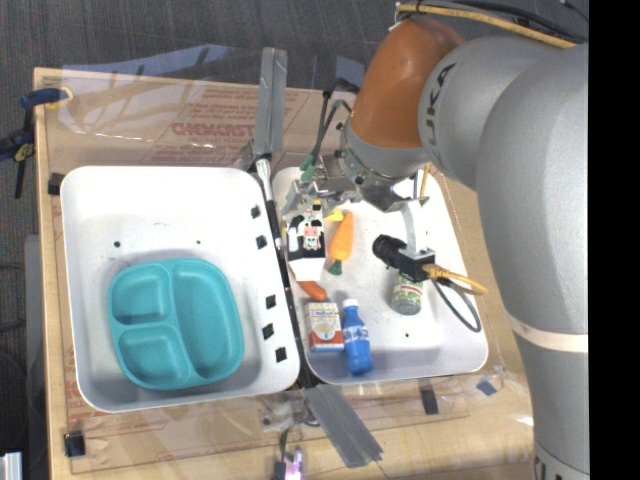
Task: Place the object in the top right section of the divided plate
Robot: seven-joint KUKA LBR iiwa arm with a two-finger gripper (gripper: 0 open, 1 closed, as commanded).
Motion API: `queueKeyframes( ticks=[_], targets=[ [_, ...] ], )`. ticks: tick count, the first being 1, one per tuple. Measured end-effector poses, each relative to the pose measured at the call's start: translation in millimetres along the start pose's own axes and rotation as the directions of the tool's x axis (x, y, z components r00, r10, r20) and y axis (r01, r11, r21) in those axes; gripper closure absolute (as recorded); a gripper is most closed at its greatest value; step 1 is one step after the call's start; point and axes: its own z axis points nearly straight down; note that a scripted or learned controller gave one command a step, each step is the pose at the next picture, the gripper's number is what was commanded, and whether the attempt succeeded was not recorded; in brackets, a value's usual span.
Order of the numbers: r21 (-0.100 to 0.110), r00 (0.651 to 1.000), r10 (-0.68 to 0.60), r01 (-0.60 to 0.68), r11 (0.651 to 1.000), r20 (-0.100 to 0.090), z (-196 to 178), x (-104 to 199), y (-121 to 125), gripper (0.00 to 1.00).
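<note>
Pincer low in right bin, fingers state not clear. Toy carrot lies just beside pincer, apart from divided plate, which sits in left bin.

The grey arm reaches in from the right, orange band up, its gripper lowered leftward.

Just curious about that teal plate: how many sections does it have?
3. The divided plate in the left bin has one long section on its right side and two smaller ones, upper left and lower left.
</note>
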Motion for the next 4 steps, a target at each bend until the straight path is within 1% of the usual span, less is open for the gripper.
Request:
queueKeyframes(
  ticks=[1, 2, 3, 4],
  targets=[
    [0.002, 0.995, 0.102, -0.102, 0.995, 0.0, -46.2, 58.3, -35.3, 1.0],
    [0.003, 1.0, 0.011, -0.011, 1.0, 0.001, -36.5, 168.3, -98.7, 1.0],
    [0.0, 0.998, -0.061, 0.061, 0.998, 0.0, -74.4, 222.9, -44.5, 1.0],
    [0.003, 0.977, -0.214, 0.214, 0.977, 0.0, -63.2, 194.3, -76.2, 1.0]
  ],
)
